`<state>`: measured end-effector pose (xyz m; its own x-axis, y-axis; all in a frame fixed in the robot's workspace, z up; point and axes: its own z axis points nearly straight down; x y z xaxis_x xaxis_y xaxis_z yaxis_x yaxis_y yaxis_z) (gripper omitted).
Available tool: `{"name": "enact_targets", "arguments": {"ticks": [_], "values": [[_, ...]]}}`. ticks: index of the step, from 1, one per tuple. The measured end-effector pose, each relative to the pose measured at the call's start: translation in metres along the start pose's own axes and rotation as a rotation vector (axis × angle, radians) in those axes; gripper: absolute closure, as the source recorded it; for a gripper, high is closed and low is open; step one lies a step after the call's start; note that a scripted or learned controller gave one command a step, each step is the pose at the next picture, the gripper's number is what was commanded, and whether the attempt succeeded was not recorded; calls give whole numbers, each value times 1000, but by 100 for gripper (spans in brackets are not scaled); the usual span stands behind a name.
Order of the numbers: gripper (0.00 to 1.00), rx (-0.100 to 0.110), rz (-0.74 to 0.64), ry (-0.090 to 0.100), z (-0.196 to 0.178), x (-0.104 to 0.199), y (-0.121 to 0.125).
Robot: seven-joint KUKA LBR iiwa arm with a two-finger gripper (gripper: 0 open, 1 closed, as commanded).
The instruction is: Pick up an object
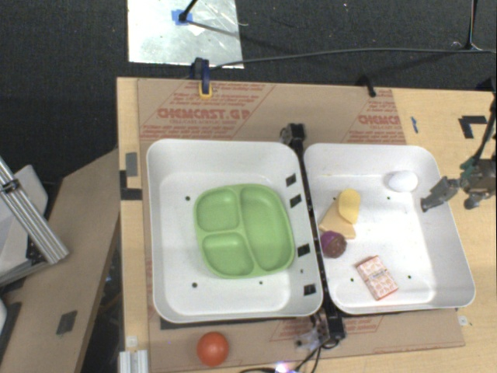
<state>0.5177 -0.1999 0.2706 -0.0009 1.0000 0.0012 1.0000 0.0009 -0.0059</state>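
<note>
Jaws: the gripper stood at the right edge of the frame, over the right rim of the right bin; nothing lay between its parts, but whether the jaws were released or clenched, I cannot tell.
Nearest object: the white egg-shaped object lay in the upper right part of the right bin, just left of the gripper and apart from everything else.
Other candidates: the yellow piece touched a tan wedge near the bin's left wall; the purple round object lay just below them; the pink patterned box lay alone toward the lower middle.
Left bin: it held the green divided plate.
Outside: an orange ball rested on the bench at the lower left.
Advice: the white object seemed the best target, because it was near and free on all sides. The gripper should come straight from above, centred on it, and close gently, since a round smooth shape probably rolls or slips out. The cluster at the left wall looked harder to enter.
</note>
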Motion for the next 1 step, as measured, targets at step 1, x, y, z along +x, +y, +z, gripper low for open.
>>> {"name": "enact_targets", "arguments": {"ticks": [1], "values": [[0,-8,-2,-2,-4,0,2]]}}
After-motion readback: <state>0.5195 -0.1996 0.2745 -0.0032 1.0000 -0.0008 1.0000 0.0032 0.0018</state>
